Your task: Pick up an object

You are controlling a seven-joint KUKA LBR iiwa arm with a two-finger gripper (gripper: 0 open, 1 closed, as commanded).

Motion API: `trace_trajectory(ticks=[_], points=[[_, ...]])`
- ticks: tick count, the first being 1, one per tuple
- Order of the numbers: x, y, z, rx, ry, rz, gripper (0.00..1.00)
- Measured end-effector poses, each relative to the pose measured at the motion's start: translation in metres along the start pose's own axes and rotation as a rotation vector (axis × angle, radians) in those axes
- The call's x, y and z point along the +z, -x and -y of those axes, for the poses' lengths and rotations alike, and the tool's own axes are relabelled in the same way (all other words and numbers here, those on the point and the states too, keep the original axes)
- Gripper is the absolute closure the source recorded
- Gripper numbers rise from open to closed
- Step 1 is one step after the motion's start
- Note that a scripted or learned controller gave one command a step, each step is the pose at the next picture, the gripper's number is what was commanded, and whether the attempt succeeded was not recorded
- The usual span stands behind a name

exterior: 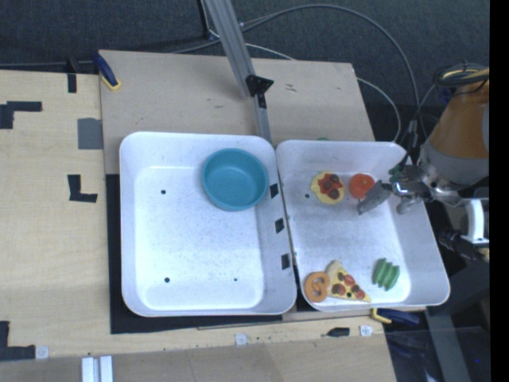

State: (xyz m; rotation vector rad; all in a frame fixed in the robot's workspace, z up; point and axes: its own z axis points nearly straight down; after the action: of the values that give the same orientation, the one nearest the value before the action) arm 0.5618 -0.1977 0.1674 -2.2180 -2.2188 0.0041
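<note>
Camera view: the arm (457,134) is reaching in from the right, orange band above the wrist, over the right bin's (413,237) far right rim. The jaws (372,200) are hanging low over the upper part of that bin, pointing left; cannot tell if they are spread or pressed together, and nothing is showing between them. A red tomato-like piece (362,185) is lying just beside the tip, up and left of it. A small round pizza toy (328,187) is sitting just left of the red piece. Near the bin's front edge, a pizza slice (347,284) is touching an orange ring-shaped piece (316,286), with a green pepper-like piece (386,274) near them to the right. The left bin (151,237) is holding a blue bowl (234,179), upright, in its upper right corner. Both bins are sitting on the table (48,213).
</note>
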Motion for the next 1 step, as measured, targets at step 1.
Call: trace_trajectory(ticks=[1], points=[[0.0607,-0.0063,0.0053,0.0,-0.001,0.0,0.0]])
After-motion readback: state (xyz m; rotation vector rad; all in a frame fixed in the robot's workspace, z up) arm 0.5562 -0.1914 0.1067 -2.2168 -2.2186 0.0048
